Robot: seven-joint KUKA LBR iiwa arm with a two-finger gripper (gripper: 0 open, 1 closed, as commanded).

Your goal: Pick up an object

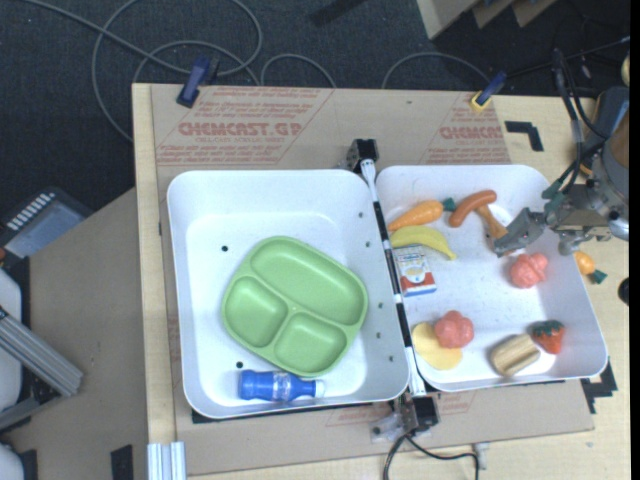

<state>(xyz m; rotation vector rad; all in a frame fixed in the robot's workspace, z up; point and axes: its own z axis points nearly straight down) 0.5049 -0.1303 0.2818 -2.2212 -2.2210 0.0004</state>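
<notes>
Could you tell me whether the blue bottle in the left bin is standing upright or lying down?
Lying down: the blue bottle rests on its side along the left bin's near wall.

Left shallow white bin (190, 268) is holding a green three-compartment plastic tray (293, 305), with a blue plastic bottle (278, 386) lying in front of it. Right shallow white bin (575, 303) is holding an orange toy carrot (416, 214) and red toy sausage (472, 206) at the back, a yellow toy banana (422, 240) just in front of them, and a small carton (414, 271) beside the dividing wall. The two-finger gripper (520, 233) is hanging over the back right.
</notes>
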